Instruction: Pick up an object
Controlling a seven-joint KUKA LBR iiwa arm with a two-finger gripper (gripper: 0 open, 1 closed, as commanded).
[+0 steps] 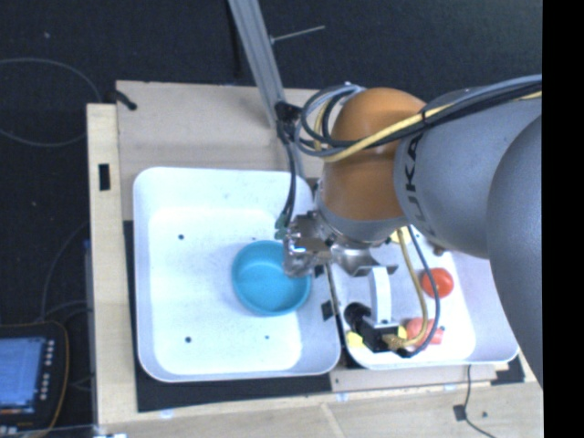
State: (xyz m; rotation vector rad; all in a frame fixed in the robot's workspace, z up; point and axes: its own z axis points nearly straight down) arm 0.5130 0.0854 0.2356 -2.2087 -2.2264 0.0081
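Observation:
A blue bowl [266,278] lies in the left bin [173,245], near that bin's right wall. My gripper [299,255] hangs over the bowl's right rim, coming in from the right under the orange wrist band. In the right bin [474,336] an orange-red ball [439,282] sits partly hidden by the arm's cables, and a small red thing [429,333] lies below it.
The big grey arm covers most of the right bin. A slanted grey metal bar [255,44] runs from the top down to the wrist. A small screen [27,372] sits off the bench at the lower left.

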